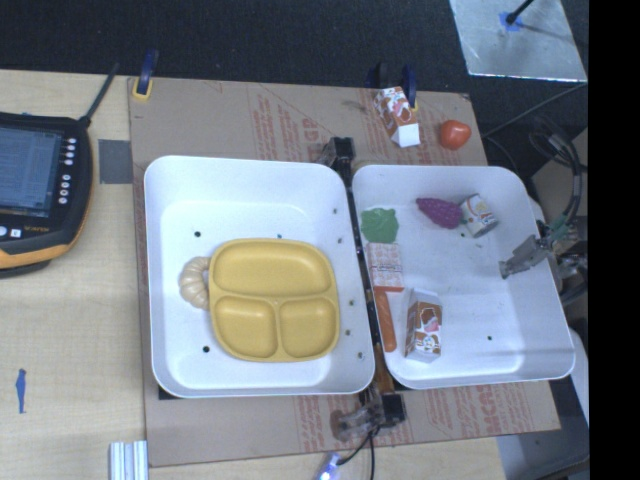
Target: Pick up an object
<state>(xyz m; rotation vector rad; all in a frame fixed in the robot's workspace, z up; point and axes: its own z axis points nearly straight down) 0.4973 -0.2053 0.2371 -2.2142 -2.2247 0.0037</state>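
From my seat, nothing has been picked up yet: the claw (522,260) sits low at the right side of the right bin (520,363), and I see no item in it; the view is too small and dark there for me to tell how it stands, so I leave that as unknown. Everything I could go for lies apart from it. The right bin holds a green lump (379,224) at its upper left, a purple piece (438,211) beside a small can (478,214) near the top, a flat printed packet (384,265) along the left wall, an orange stick like a carrot (385,320) just below the packet, and a small carton (424,330) lying beside the carrot. The can and the purple piece are the nearest to the claw, I judge, so one of them looks like the likeliest target. The left bin (180,188) carries a yellow divided tray (272,298), with a pale ridged thing, perhaps a small gourd (194,281), tucked against the tray's left edge. Outside the bins, on the counter (60,368), stand another small carton (397,114) and a red ball-like fruit (454,134) above the right bin, and a handheld control pad (35,188) lies far left. The whole job is still ahead: approach, close on one item, lift.
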